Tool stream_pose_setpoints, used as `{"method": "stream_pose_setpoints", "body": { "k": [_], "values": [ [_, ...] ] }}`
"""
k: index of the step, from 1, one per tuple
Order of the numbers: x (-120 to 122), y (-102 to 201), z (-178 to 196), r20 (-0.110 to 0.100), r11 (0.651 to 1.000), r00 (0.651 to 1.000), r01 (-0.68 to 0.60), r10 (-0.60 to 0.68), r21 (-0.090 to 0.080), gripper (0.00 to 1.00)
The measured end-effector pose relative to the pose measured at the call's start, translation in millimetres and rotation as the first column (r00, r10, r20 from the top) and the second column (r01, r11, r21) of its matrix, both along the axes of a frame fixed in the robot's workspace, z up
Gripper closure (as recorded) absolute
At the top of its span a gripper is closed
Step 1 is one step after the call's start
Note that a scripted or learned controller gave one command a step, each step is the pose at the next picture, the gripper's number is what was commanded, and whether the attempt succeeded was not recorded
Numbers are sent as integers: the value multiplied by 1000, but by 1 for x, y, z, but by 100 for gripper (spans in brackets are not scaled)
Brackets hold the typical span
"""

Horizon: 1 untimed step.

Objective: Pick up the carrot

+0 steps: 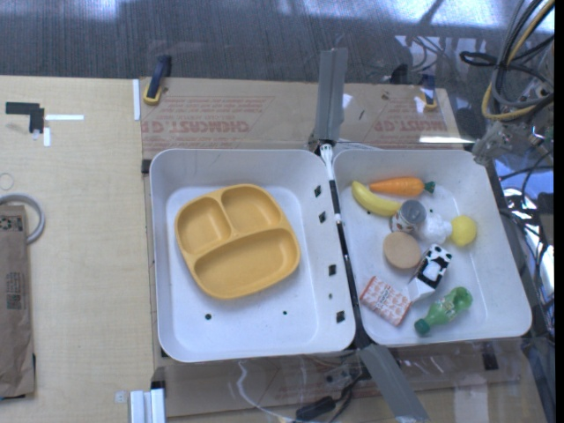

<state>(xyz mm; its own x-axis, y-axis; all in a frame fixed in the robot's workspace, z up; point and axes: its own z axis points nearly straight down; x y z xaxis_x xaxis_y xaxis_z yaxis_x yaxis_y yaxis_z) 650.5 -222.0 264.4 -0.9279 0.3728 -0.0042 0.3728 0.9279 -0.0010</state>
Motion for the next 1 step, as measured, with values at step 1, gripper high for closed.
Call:
{"method": "stream_pose_setpoints", "body": {
  "k": [1],
  "values": [
    [-33,0,35,1,964,964,-267,267,0,100]
  ]
}}
